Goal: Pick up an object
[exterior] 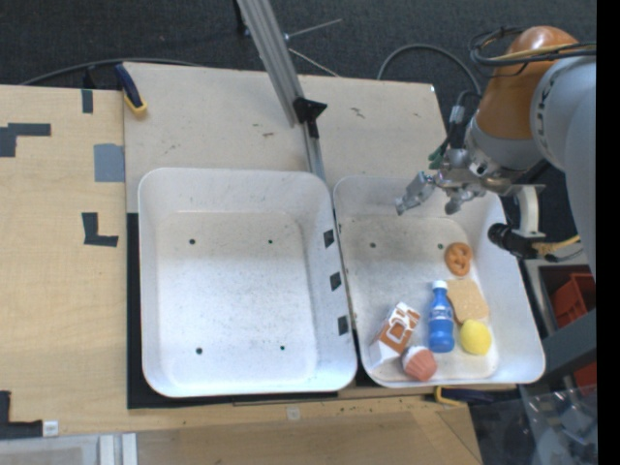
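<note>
My gripper [432,200] hangs over the far end of the right bin [387,250], open, with nothing between its fingers. The objects lie toward the bin's near right part. An orange pretzel-like piece [458,256] sits closest, a little below the gripper. A blue bottle with a white cap [441,319] lies beside a tan bread slice [469,300] and a yellow lemon [475,337]. An orange-and-white carton [398,328] and a pink round fruit [419,363] lie at the near edge.
The left bin [232,279] stands beside the right one, sharing a raised rim. A slanted metal pole [281,66] crosses the bench behind the bins. A blue-and-yellow clamp [131,90] sits at the far left corner.
</note>
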Available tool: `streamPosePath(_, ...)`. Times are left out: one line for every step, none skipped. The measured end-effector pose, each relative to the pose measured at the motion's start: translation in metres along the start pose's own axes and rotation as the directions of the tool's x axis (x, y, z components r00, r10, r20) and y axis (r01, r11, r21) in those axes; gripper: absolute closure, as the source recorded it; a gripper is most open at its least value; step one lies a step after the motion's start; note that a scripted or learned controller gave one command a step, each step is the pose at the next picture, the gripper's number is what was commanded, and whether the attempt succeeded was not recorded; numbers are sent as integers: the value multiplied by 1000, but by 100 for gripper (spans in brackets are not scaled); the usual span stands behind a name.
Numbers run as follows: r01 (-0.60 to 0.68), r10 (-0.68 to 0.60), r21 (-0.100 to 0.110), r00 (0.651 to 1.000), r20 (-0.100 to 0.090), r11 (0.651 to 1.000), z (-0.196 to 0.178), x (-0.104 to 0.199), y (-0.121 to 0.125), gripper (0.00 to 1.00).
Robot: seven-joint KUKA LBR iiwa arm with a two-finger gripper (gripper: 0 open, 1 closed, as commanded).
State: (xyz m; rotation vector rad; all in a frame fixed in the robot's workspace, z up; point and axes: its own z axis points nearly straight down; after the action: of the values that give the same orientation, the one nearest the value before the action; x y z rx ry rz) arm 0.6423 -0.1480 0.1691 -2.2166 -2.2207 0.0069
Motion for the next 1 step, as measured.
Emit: streamPosePath(-1,1,2,1000,-1,1000,57,9,-8,0)
